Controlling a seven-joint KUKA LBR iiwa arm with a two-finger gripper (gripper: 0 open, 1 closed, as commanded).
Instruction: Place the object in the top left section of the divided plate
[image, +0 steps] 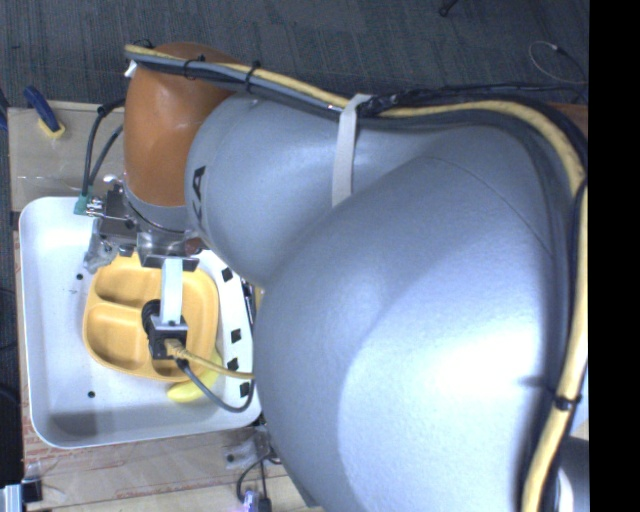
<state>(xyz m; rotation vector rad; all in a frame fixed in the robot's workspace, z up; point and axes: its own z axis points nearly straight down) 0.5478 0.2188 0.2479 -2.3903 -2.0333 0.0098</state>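
gripper (110, 245): hanging over divided plate (112, 325), left of frame; clenched or released, cannot tell.
yellow object (185, 392): lying at plate's lower edge; probably handling light, smooth; gripping mid-body.

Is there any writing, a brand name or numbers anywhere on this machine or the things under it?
No text can be read.
Grey arm, yellow divided plate, white bin: no words or numbers.
Small dark mark on the arm beside its orange band: too blurred to read.
White strip with black squares: a pattern, no letters.
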